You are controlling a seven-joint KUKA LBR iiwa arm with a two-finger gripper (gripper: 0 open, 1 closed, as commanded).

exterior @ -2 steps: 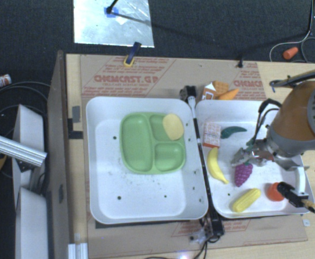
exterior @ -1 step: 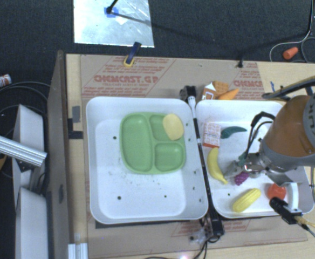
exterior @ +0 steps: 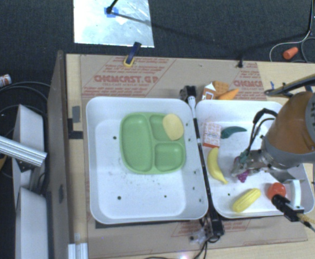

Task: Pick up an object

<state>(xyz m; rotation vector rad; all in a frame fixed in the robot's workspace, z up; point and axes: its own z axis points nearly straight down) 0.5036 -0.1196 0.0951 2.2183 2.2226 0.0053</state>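
Note:
My gripper (exterior: 241, 167) is down in the right bin (exterior: 238, 109), at the end of the grey arm with its orange band (exterior: 295, 125). A small purple object (exterior: 243, 176) lies right under it, partly hidden by the gripper. To its left lies a yellow banana (exterior: 216, 165), and a yellow corn cob (exterior: 246, 199) sits nearer the front. Further back in the bin are a white and red packet (exterior: 212, 134) and a teal object (exterior: 232, 130). A red-orange round object (exterior: 276, 189) rests at the front right.
The left bin (exterior: 109, 198) holds a green divided plate (exterior: 146, 144) with a pale yellow round item (exterior: 173, 127) on its back corner. An orange carrot-like piece (exterior: 227, 94) lies on the cardboard behind the bins. A black fitting (exterior: 284, 205) hangs over the right bin's front rim.

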